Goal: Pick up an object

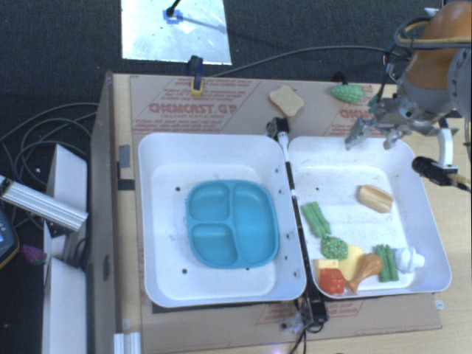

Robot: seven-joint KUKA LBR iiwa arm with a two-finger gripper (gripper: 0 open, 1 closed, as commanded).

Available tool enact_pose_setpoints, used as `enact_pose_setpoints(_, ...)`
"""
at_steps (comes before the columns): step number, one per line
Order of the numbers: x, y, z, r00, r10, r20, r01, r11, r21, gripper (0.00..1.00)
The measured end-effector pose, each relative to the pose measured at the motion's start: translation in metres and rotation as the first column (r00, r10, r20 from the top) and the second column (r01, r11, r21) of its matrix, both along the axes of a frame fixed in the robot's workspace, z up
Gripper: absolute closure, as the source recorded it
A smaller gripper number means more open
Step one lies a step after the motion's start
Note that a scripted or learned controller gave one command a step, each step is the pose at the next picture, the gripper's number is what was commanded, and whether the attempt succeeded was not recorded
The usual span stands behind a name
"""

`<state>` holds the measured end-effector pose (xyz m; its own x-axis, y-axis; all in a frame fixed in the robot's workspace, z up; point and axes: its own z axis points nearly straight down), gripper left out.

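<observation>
My gripper (374, 139) hangs over the far edge of the right bin (413, 169), fingers spread apart with nothing between them. Below it in that bin lie a bread roll (375, 198), green beans (316, 218), a broccoli floret (334, 247), a yellow cheese wedge (351, 255), a red tomato piece (332, 281), a chicken drumstick (364, 269), a green pod (387, 262) and a white item (408, 259). The roll is the nearest of these to the gripper, about a hand's width toward the front.
The left bin (158, 198) holds a blue divided plate (231, 223). Behind the bins on the cardboard lie a slice of toast (286, 100) and a green knobbly toy (347, 92). A black clamp (279, 127) sits at the bins' joint.
</observation>
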<state>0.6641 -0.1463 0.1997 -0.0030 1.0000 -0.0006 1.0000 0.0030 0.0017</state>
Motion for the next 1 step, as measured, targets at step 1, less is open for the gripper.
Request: enact_pose_setpoints(1, 0.0046, 0.0429, -0.0554, 1.0, 0.002, -0.001, -0.002, 1.0, 0.001, 0.0)
